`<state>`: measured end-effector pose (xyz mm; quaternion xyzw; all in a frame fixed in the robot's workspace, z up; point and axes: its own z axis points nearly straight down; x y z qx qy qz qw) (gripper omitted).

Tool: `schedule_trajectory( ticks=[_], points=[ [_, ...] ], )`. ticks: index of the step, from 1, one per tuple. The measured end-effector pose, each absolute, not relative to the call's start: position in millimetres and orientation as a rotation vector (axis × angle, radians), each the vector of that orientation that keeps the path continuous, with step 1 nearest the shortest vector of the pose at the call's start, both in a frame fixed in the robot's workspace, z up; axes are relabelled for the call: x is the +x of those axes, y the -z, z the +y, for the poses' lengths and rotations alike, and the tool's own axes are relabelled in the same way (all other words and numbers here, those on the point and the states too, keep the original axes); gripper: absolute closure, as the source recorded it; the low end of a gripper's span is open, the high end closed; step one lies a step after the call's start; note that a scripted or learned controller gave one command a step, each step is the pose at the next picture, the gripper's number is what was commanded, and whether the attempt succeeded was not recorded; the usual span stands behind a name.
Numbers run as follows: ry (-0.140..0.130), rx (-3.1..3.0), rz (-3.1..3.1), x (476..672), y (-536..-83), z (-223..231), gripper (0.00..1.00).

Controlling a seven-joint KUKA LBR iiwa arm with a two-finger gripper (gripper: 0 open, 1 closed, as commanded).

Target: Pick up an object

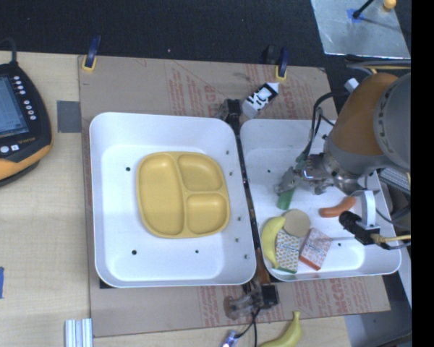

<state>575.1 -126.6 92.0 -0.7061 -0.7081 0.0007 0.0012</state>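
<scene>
My gripper [304,176] hangs low over the middle of the right bin [269,139], reaching in from the right under the grey and orange wrist. A small green object [286,192] lies just at its lower left, touching or nearly touching it. Nearer the front of the bin lie a yellow banana [270,236], a round tan piece [297,223], a patterned packet [288,252] and a red-and-white packet [315,250]. An orange sausage-shaped piece [337,208] rests to the gripper's lower right.
A yellow divided plate [182,194] sits in the left bin [108,194]. A tablet-like controller [11,121] lies at the far left of the bench. A second banana [288,332] lies on the bench in front of the bins, and a black-and-white object [260,97] behind them.
</scene>
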Motion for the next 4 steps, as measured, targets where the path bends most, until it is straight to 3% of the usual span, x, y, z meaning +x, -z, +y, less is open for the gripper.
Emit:
schedule_trajectory(
  ticks=[2, 3, 4],
  points=[
    [-0.005, -2.213, -2.228, 570.2, -91.7, -102.4, 0.00],
    [-0.007, -2.210, -2.228, 570.2, -101.8, -103.5, 1.00],
    [0.001, -2.215, -2.225, 582.0, -192.7, -30.6, 1.00]
  ],
)
